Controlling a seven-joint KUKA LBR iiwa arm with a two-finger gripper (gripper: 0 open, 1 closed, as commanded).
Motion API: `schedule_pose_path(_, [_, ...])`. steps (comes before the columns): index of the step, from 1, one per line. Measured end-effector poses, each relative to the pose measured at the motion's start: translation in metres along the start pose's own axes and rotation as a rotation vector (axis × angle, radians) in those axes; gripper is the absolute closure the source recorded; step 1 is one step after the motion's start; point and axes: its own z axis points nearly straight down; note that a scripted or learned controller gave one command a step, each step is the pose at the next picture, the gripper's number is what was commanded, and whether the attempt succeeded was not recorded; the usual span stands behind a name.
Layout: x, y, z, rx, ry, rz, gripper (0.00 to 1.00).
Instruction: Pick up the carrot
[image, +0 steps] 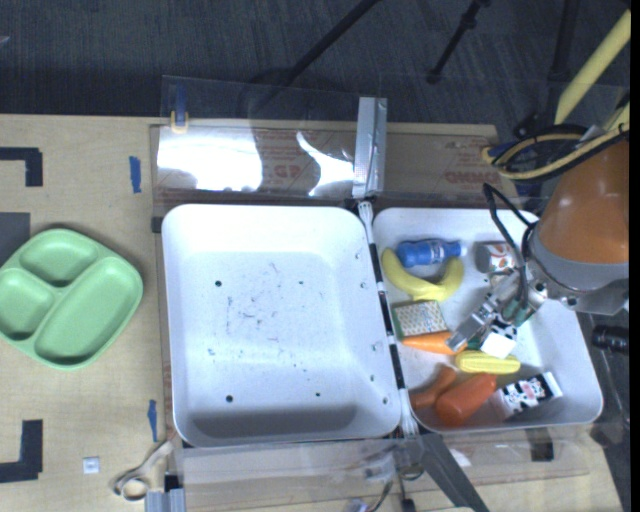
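- The carrot (428, 344) lay in the right bin (575, 352), near that bin's left wall and about halfway along it, just below a speckled sponge-like block (419, 318).
- Its long axis ran roughly left to right across the bin, tilted slightly, with the right end passing under the metal parts of the gripper (478, 327).
- The gripper hung over the middle of the right bin, and the carrot lay to its left and a little toward the bin's near edge; the coming move would likely turn on closing across the carrot's short width rather than along its length.
- Whether the fingers were spread or pressed together could not be told (they were a tangle of metal and coloured bits at this slant), and nothing was clearly seen between them.
- Counted in the right bin: one carrot, one banana (423, 283), one blue bottle (430, 251), one yellow piece (489, 363) just right of the carrot, one reddish-orange lump (455, 395) by the near-left corner, one small black-and-white box (527, 391).
- The left bin (190, 240) showed only its scuffed white floor.
- One green divided plate (66, 296) sat on the tabletop (60, 140), well apart at the left edge.
- One arm served the bench, so the question of which was nearer did not arise.
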Motion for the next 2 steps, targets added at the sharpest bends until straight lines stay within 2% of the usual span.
schedule_pose_path(1, [-0.027, -0.029, 0.093, -0.002, -0.003, -0.133, 0.00])
schedule_pose_path(2, [-0.005, -0.053, 0.040, 0.000, 0.000, -0.109, 0.00])
